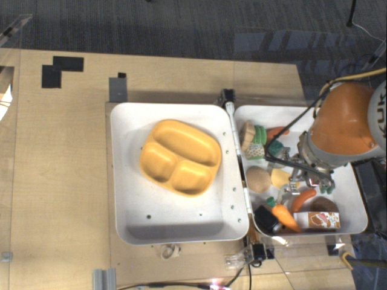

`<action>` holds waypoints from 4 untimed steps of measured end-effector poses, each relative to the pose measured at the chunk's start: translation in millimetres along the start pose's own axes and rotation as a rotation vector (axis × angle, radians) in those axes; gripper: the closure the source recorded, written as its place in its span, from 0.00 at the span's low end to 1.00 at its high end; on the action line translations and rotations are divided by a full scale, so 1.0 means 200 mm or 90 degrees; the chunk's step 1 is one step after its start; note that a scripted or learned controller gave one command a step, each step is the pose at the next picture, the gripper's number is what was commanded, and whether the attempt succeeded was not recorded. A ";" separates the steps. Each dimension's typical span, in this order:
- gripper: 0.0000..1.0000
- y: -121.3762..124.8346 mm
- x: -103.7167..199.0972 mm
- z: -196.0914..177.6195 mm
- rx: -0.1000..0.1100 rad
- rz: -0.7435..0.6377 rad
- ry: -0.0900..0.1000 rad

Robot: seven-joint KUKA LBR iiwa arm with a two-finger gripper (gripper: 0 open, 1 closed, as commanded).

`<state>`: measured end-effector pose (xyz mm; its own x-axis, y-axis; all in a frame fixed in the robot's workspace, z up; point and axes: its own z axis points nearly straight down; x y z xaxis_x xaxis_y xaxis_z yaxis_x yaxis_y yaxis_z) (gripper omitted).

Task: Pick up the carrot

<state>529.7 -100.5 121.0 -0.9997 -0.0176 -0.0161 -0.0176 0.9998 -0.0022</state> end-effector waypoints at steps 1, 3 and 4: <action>0.00 0.05 0.10 0.12 0.005 0.042 -0.014; 0.00 -0.01 0.18 0.13 0.007 0.482 -0.012; 0.00 -0.01 0.19 0.13 0.012 0.613 -0.010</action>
<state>491.2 -103.0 94.6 -0.5847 0.8106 -0.0332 0.8110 0.5851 0.0029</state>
